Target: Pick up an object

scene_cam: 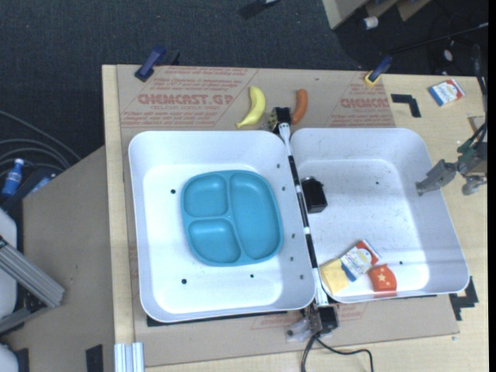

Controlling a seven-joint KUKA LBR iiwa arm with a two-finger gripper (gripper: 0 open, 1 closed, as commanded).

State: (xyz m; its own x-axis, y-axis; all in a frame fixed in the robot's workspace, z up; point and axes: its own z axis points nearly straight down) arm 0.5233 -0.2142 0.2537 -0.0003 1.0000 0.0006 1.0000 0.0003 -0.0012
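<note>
Here, the pickable items sit in the right shallow white bin (403, 149), clustered at its 6 o'clock corner: a pale yellow flat wedge (333, 276), a small packet printed white, blue and orange (358, 260) lying just beside and partly over it, and a red-orange block (384, 279) touching the packet at its 4 o'clock. A small black box (314, 194) lies at the bin's 9 o'clock edge, against the seam between the bins, well apart from the cluster.

The gripper (443, 175) hangs at the bin's 3 o'clock rim, a grey piece reaching inward over the wall; nothing is seen between its fingers, and whether they are spread or pressed together cannot be told.

The left shallow white bin (147, 161) holds a turquoise plastic plate with three compartments (231, 217), lying flat near its middle.

On the brown board beyond the bins, at 12 o'clock, lie a yellow toy banana (253, 107) and an orange toy carrot (299, 105).
</note>
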